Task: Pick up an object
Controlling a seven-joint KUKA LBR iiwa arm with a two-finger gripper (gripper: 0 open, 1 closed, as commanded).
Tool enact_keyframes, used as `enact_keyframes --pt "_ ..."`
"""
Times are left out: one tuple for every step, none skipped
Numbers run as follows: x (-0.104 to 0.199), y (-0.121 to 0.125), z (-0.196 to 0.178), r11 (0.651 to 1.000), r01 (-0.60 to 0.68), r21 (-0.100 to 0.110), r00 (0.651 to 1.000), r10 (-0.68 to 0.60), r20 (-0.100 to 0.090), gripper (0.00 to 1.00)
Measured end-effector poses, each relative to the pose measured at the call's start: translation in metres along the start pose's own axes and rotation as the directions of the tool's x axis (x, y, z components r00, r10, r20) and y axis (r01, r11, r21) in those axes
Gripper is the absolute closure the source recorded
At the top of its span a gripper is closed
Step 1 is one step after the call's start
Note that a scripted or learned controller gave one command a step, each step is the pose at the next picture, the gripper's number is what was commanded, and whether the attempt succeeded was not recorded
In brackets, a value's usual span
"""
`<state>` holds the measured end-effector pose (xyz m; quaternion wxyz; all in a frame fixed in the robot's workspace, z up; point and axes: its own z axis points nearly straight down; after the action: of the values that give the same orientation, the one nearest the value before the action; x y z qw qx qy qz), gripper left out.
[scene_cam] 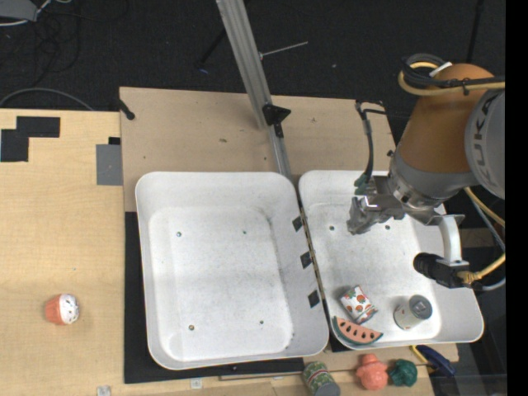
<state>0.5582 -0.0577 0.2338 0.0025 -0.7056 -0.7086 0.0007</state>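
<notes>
The arm reaches in from the right and hangs over the right bin, its gripper positioned above the upper-left part of that bin's floor. Whether the claw is open or closed cannot be told from this angle (the end is small and dark against the arm's own body), and nothing is visibly held in it. The candidate objects lie toward the near end of the right bin, well apart from the gripper: a small red-and-white packet sits near the bin's lower-left corner, a watermelon slice lies just below it against the front rim, and a grey round cap rests to the right of the packet. The left bin stands just beside the right one, the two joined along their shared edge by dark clips. Outside the bins, on the bench in front of the right bin, rest a green can, a pink toy and a green ball. A small orange-and-white doll sits on the wooden tabletop far to the left. A metal rail slants up behind the bins.
</notes>
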Motion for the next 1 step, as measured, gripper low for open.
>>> enact_keyframes --pt "0.0479 0.0045 0.0016 1.000 -0.001 -0.001 1.000 0.001 0.000 1.00"
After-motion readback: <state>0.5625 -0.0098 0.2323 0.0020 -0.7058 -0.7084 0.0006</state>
